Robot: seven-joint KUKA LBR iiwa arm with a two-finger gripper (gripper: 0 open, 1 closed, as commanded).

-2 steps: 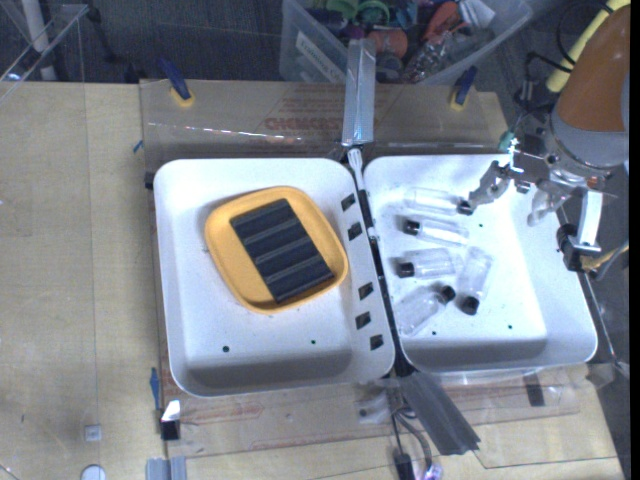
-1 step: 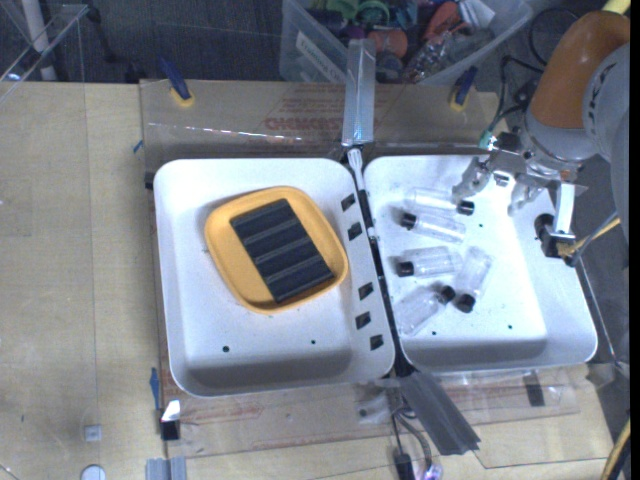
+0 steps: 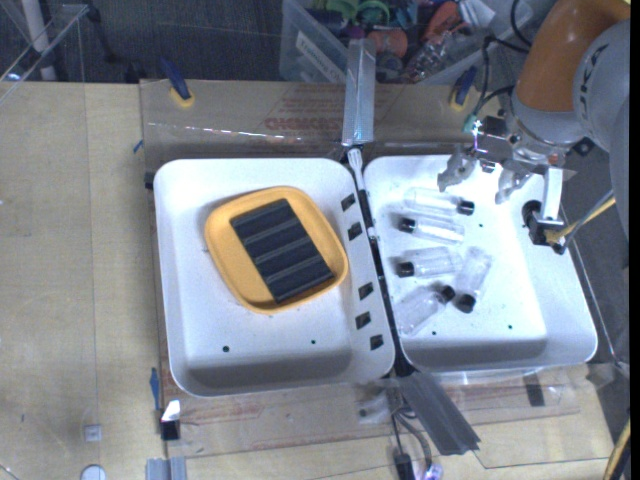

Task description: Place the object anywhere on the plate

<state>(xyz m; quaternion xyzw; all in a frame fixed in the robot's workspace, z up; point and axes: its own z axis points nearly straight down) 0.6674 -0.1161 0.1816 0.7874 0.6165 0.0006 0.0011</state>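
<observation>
Hand: my two-finger hand point(image 3: 487, 180) hangs spread wide, nothing between its fingers, over the right white bin point(image 3: 570, 308).
Progress: I judge nothing done; clear plastic vials with black caps point(image 3: 432, 265) unpicked, yellow square plate point(image 3: 276, 246) still awaits one.

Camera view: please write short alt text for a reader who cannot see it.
A robot gripper hovers above the right bin of clear vials, holding nothing. In the left bin, a yellow plate carries a black ridged block.

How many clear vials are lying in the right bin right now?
5, as far as the glare allows: two near the top, one mid-bin, two lower down. Clear plastic on white could hide another.
</observation>
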